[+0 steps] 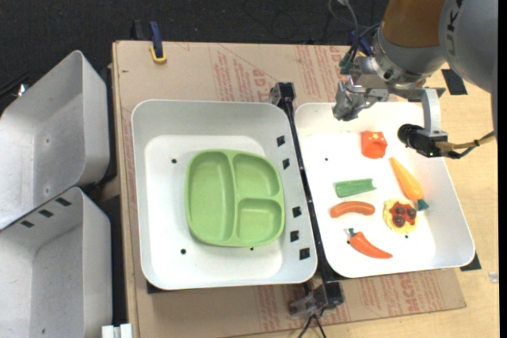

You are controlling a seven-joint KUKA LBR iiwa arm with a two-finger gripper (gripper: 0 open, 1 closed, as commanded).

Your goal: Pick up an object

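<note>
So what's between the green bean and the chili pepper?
In the camera view, the orange sausage lies between the green bean and the chili pepper.

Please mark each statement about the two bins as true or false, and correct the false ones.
1. The green divided plate lies in the left bin. True.
2. The carrot lies on the green divided plate. False: it lies in the right bin.
3. The gripper hangs over the far end of the right bin. True.
4. The sausage is held by the gripper. False: it lies on the floor of the right bin, apart from the gripper.
5. The chili pepper lies nearer the front edge than the red bell pepper. True.
</note>
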